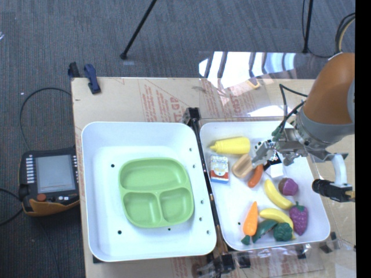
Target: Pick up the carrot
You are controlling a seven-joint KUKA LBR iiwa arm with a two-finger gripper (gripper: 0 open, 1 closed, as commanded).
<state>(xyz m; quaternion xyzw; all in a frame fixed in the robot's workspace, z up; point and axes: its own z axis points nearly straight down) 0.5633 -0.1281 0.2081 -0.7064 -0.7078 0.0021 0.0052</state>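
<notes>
end effector (262, 157) fingertips lost in clutter, small carrot (255, 176) partly covered beneath it, arm (331, 100) cropped at right edge

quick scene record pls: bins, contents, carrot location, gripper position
left bin: holds a green three-compartment plate
right bin: toy food, incl. corn cob, small carton, two bananas, purple grapes, broccoli
carrot: near front edge of right bin, tip pointing up-right, lying free
second orange piece: just below the gripper, could be another carrot
gripper: over the right bin's upper middle, apart from the front carrot
grasp: nothing seen between fingers
</notes>
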